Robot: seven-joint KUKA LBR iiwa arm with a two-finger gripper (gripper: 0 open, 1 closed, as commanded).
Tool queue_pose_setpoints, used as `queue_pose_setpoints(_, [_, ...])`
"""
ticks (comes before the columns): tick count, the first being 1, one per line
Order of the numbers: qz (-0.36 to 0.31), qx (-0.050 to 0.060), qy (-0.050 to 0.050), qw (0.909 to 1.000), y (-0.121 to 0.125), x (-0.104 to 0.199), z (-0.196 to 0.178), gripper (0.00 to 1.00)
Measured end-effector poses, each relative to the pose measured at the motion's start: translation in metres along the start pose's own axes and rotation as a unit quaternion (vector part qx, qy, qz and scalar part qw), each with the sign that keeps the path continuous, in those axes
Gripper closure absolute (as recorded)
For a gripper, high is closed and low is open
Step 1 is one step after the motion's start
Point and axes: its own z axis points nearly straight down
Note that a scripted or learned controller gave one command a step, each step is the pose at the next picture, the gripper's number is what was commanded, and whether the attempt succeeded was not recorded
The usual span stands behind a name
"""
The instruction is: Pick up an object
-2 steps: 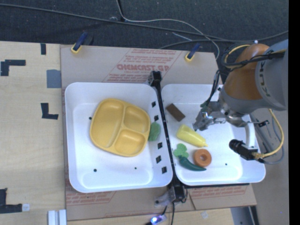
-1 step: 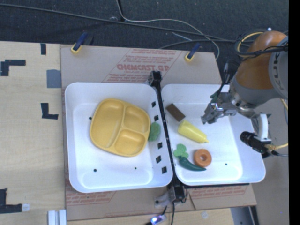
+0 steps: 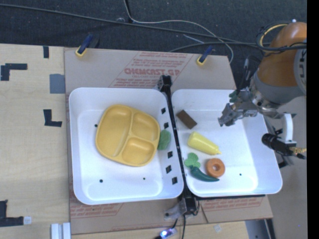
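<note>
Landmark: the black divider strip [image 3: 172,133] where the two shallow white plastic bins met.

Item 1. Left white bin [image 3: 82,148], on the far side of the divider from the arm. It held a yellow plastic compartment tray [image 3: 127,135], lying flat, its nearer edge close to the divider. A small green leafy toy [image 3: 164,140] sat between tray and divider, just beside both.

Item 2. Right white bin [image 3: 259,176], on the arm's side of the divider. Contents, all loose on the floor of the bin:
- a small brown rectangular block [image 3: 186,119], just beside the divider, toward its far end;
- a yellow cone-shaped plastic toy [image 3: 203,143], lying on its side, a little further from the divider than the block;
- a green toy vegetable with a dark stem [image 3: 198,167], near the divider's front end;
- an orange ring-shaped toy [image 3: 215,168], touching or nearly touching the green vegetable on the side away from the divider.

Item 3. Grey arm with an orange band, its two-finger gripper [image 3: 227,120] hanging over the right bin, well apart from the divider and beyond the yellow cone. Whether the claw stood open or closed I could not tell from where I stood; nothing was seen between its tips.

Status. By my reckoning the pick was not yet made: every candidate lay in its bin, none lifted. The descent, the closing and the lift all remained.
</note>
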Motion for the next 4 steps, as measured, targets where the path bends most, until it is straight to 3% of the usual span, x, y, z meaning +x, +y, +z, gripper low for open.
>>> queue_pose_setpoints(4, [-0.003,0.002,0.001,1.0000,0.027,0.210,0.010,1.00])
